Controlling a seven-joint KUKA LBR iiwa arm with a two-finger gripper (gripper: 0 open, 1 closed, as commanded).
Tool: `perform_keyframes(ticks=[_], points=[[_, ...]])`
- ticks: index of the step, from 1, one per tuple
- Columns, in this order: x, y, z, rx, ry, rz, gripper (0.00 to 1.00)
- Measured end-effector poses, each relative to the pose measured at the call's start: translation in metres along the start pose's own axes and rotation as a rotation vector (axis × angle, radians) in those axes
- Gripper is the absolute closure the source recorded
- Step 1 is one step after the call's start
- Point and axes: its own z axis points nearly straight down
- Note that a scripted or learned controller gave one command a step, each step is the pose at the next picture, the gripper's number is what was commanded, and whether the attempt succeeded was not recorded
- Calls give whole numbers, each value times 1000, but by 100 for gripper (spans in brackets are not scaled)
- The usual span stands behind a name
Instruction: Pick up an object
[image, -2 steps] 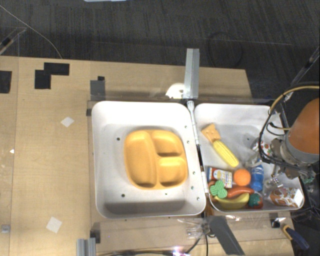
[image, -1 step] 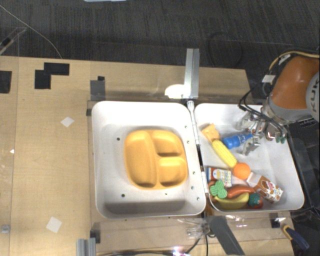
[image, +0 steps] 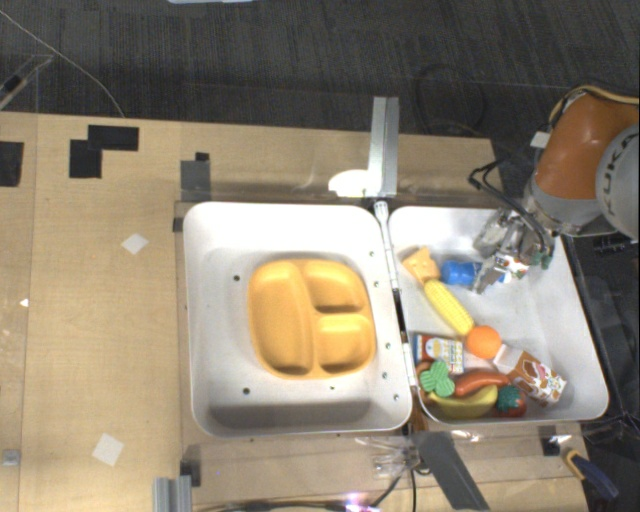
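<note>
We count two white bins: the left bin (image: 200, 330) holds one yellow tray (image: 308, 316), the right bin (image: 585, 340) about nine toys. The gripper (image: 503, 252) hovers beside one blue block (image: 459, 272); whether its jaws are apart, we cannot tell. One corn cob (image: 448, 306) lies nearby.

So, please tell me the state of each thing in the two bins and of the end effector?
end effector: low in the right bin, beside the blue object
blue object: lying loose
corn cob: lying flat, free
orange ball: resting among the toys
yellow tray: upright, lying in the left bin
</note>
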Motion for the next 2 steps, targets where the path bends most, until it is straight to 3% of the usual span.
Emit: perform_keyframes(ticks=[2], points=[[0, 0, 0, 0, 0, -1, 0]])
